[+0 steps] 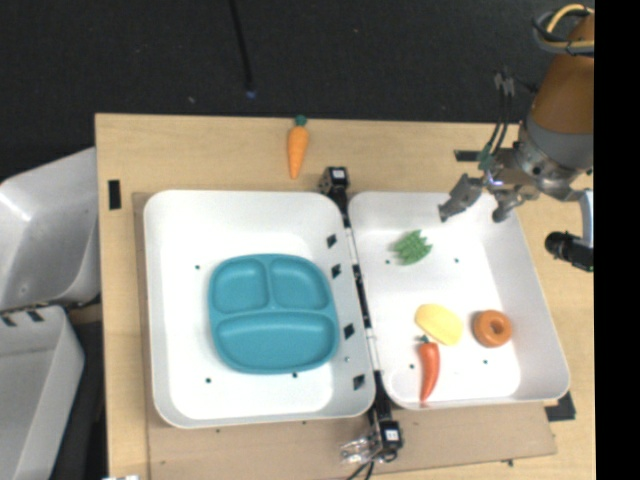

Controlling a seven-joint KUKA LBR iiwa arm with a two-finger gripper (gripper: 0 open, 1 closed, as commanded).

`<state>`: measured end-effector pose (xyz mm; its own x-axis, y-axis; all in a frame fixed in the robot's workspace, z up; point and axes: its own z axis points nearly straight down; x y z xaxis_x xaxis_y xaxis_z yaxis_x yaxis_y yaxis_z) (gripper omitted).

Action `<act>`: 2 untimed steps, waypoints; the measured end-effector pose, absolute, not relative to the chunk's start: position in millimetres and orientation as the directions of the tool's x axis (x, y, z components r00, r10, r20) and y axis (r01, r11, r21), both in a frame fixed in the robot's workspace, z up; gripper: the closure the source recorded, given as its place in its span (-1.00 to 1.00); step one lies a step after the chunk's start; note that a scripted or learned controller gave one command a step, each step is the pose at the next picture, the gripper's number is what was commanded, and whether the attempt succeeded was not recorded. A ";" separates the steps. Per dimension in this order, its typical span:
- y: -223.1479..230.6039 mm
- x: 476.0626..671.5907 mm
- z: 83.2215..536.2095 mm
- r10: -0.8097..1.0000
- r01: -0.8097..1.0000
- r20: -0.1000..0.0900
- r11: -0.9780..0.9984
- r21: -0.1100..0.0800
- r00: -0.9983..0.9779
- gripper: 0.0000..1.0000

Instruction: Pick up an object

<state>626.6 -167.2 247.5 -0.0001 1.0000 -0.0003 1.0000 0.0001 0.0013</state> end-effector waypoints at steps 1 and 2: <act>-162.2 622.9 186.6 1.000 1.000 -0.001 0.000 -0.004 0.000 -1.00; -159.4 619.7 124.7 1.000 1.000 -0.001 -0.002 -0.003 0.002 -1.00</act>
<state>619.7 -159.4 124.7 0.0022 1.0000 -0.0011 1.0000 -0.0022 -0.0030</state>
